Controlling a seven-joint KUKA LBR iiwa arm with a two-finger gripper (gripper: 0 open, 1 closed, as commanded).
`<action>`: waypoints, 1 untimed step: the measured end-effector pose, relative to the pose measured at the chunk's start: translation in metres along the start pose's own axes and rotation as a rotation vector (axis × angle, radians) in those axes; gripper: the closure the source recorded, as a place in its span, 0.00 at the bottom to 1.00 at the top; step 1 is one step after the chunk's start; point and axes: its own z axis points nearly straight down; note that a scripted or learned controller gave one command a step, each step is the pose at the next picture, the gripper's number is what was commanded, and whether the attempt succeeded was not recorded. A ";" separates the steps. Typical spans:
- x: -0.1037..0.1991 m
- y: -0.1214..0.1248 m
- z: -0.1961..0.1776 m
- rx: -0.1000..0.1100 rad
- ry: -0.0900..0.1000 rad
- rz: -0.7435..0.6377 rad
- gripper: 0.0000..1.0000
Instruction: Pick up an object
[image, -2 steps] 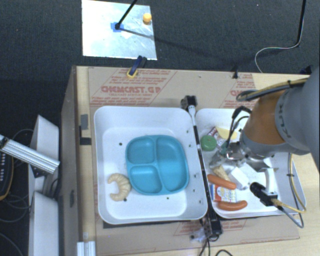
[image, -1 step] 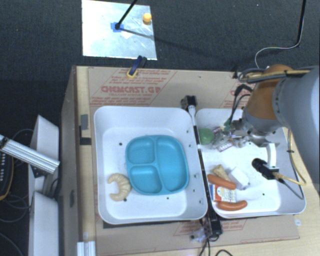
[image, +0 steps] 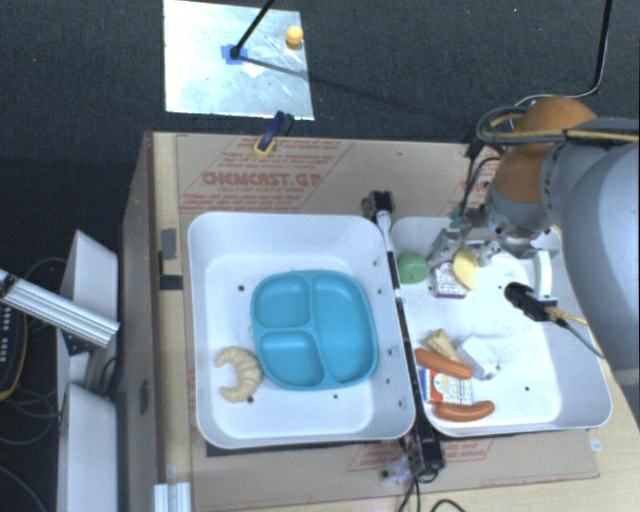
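The fingers (image: 466, 250) hang in the right white bin (image: 585, 400), just above a small yellow rounded toy fruit (image: 465, 268); I cannot tell how they stand. It looks light, smooth and apt to roll, so grip across its middle. Left of them lies a green ball (image: 412, 267); below, two red sausages (image: 443, 364). The left white bin (image: 215, 245) holds a blue divided plate (image: 312, 328) and a tan croissant (image: 240, 372).

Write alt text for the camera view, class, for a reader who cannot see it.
A grey robot arm reaches from the right, its tool over a yellow item in the right bin, which also holds sausages. The left bin holds a blue divided tray and a croissant.
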 end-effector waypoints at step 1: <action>0.000 0.001 -0.011 -0.003 -0.002 -0.004 1.00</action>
